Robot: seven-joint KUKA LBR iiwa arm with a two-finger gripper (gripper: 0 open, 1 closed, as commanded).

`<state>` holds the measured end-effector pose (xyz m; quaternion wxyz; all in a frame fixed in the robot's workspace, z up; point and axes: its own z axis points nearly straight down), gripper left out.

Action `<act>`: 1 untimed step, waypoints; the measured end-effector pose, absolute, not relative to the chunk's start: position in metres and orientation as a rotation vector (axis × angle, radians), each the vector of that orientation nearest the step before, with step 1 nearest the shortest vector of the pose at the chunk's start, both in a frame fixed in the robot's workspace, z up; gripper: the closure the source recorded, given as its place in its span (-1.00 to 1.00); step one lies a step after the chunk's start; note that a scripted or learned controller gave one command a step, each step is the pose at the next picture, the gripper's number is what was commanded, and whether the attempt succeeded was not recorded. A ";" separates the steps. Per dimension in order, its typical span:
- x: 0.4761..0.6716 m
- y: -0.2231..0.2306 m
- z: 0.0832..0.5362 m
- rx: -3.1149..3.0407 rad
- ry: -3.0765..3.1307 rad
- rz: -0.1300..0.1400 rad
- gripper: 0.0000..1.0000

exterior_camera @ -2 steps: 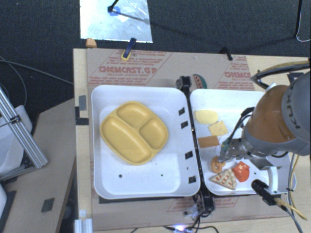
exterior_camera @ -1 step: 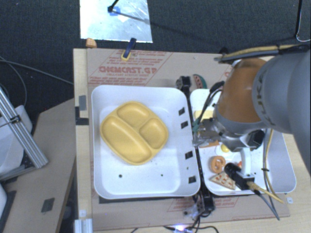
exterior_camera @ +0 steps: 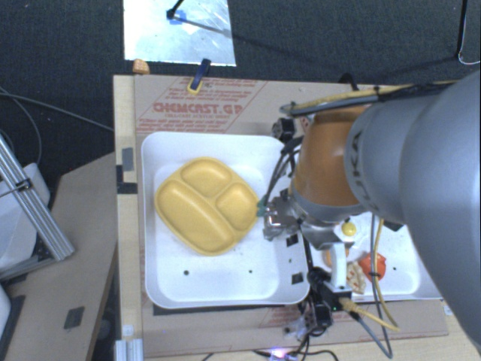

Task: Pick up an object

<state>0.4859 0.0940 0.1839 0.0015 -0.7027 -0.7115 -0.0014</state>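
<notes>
Gripper (exterior_camera: 275, 221) sits low over the right margin of the left bin (exterior_camera: 218, 286), just beside the right edge of the yellow divided plate (exterior_camera: 206, 204). Whether it is wide, narrow or closed on anything cannot be told; the wrist body hides it.

Likely pick target: the plate, as it is the nearest object. It lies flat in the bin's upper middle.

Plate: smooth moulded plastic, rounded outline, three shallow compartments with raised ridges. The low rim offers little to pinch, so a grasp is probably only workable at the edge.

Right bin (exterior_camera: 403, 274): largely covered by the arm (exterior_camera: 421, 156). A red piece (exterior_camera: 373, 265) and a small yellow round piece (exterior_camera: 348, 229) are visible, kind unclear.

Both bins rest on a printed cardboard sheet (exterior_camera: 199, 105).
</notes>
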 end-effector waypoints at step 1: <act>0.523 0.113 0.119 -2.213 -2.228 0.001 1.00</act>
